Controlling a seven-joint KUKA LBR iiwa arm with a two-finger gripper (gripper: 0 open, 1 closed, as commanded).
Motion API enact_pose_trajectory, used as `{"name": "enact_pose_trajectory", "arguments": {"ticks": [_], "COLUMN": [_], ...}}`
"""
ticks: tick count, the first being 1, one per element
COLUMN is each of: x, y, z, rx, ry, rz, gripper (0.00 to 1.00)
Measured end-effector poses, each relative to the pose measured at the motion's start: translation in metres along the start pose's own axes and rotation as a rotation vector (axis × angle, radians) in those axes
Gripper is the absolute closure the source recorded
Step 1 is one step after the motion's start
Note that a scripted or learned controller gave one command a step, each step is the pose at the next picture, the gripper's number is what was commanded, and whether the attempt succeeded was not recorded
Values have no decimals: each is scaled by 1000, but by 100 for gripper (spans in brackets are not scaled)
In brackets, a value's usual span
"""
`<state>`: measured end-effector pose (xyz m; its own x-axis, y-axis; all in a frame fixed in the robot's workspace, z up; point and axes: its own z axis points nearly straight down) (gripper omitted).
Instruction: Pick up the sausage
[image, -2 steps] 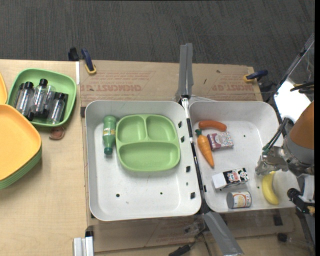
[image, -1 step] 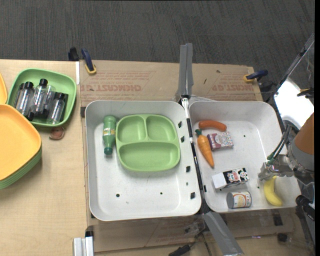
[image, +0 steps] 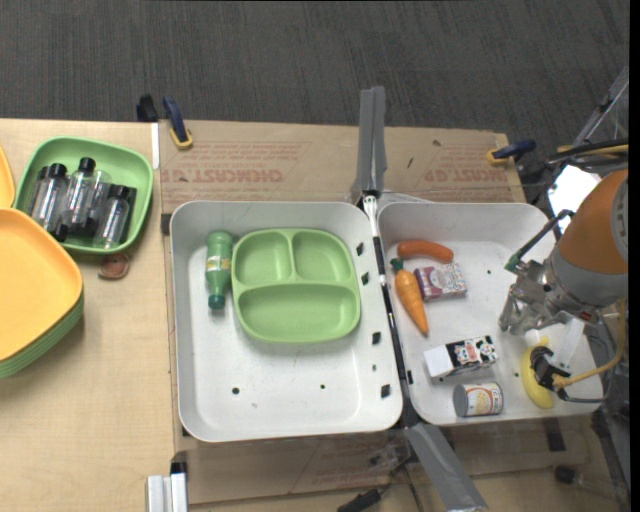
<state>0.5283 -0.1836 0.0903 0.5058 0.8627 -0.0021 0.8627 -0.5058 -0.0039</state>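
The sausage (image: 425, 250) is a short orange-red link lying flat near the back of the right bin (image: 490, 228), just above a pink box (image: 441, 282). My gripper (image: 524, 311) hangs low over the right side of that bin, well to the right of the sausage and slightly nearer the front, with nothing visibly in it. The orange-banded wrist rises behind it at the right edge of the view.
A carrot (image: 411, 301), a cow-print carton (image: 460, 355), a can (image: 478, 400) and a banana (image: 540, 378) share the right bin. The left bin (image: 280, 400) holds a green divided plate (image: 296, 284) and a green bottle (image: 218, 268). Orange plates and a tray of bottles sit at the far left.
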Motion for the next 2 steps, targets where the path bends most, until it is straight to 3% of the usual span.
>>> {"name": "enact_pose_trajectory", "arguments": {"ticks": [1, 2], "x": [-14, 48], "y": [33, 122], "z": [-1, -1], "rx": [-1, -2], "ry": [0, 0], "rz": [-25, 179], "gripper": [100, 100]}}
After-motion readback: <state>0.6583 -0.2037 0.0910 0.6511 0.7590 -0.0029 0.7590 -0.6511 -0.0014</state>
